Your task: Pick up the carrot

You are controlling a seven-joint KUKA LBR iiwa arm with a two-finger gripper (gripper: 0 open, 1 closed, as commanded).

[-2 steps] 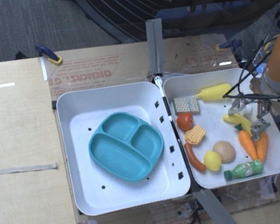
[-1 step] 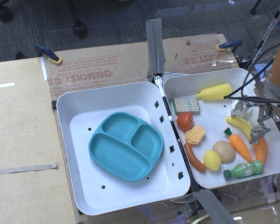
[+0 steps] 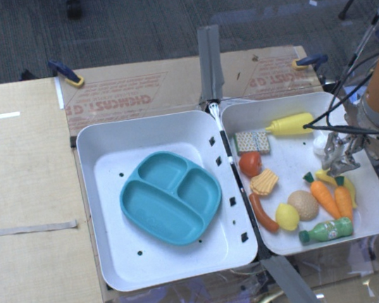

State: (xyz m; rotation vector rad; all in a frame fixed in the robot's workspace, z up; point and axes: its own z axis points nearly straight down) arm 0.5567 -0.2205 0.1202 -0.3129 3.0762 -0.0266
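Pincer (image 3: 339, 157) above the right bin (image 3: 289, 237), opening impossible to tell, nothing visibly held; best lowered straight over the nearer carrot (image 3: 323, 198), clear of its twin (image 3: 344, 201).

Carrot (image 3: 323, 198) hemmed by second carrot (image 3: 344, 202), bottle (image 3: 326, 232), bun (image 3: 302, 204)

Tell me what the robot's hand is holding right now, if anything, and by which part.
Nothing visibly. The hand sits in the right bin above the two carrots, with no object seen between its fingers.
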